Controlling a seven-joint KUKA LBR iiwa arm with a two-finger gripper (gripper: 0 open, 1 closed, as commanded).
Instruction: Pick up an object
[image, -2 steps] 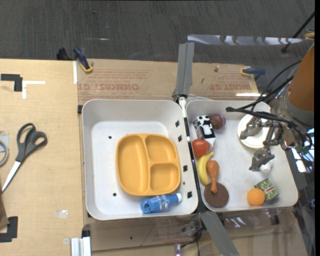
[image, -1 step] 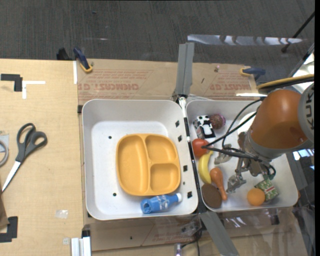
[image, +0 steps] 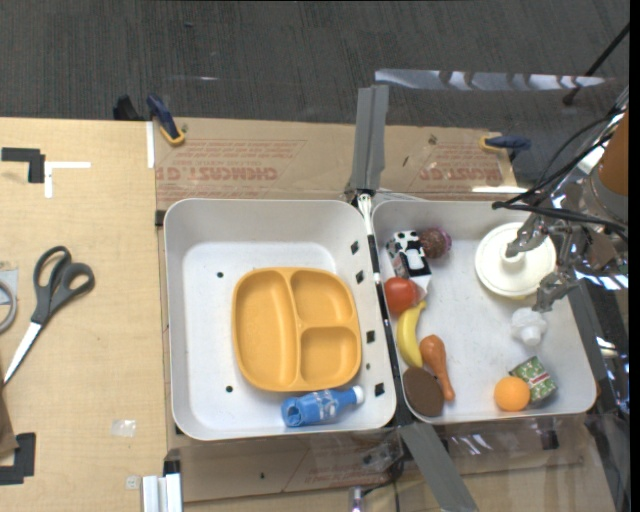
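Here your gripper (image: 534, 262) hung with its fingers apart over the right bin (image: 470, 330), gripping nothing, one finger above the white disc (image: 503, 270) at the far right. Just nearer lay a small white lump (image: 528, 324); an orange ball (image: 511, 394) sat further toward you.

Arm enters from right edge, upper right of frame. Gripper (image: 535, 268) pointing down-left, metal fingers (image: 518, 243) spread apart, nothing between them.
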